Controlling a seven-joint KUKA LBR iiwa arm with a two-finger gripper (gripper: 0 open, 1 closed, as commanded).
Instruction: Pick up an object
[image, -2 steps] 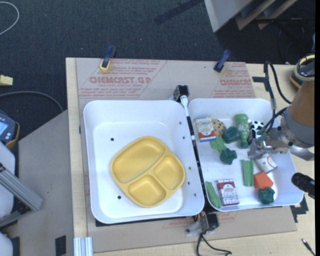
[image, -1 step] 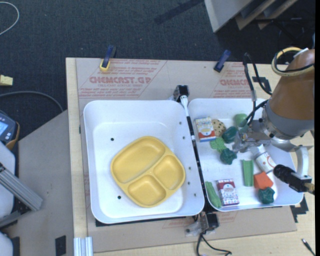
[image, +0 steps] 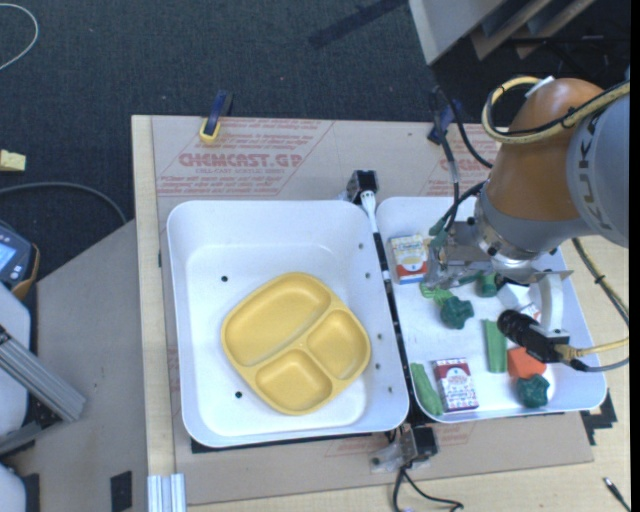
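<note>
My gripper hangs low over the back part of the right bin, under the grey and orange arm. Just left of it lies a small white carton with red and blue print. A dark green broccoli toy sits right in front of the gripper, and a thin light green piece pokes out from under it. The arm hides whatever lies directly beneath the wrist.
A green stick, an orange block and a teal toy lie at the right bin's front right. A red box and a green strip lie front left. The left bin bears a yellow divided plate.
</note>
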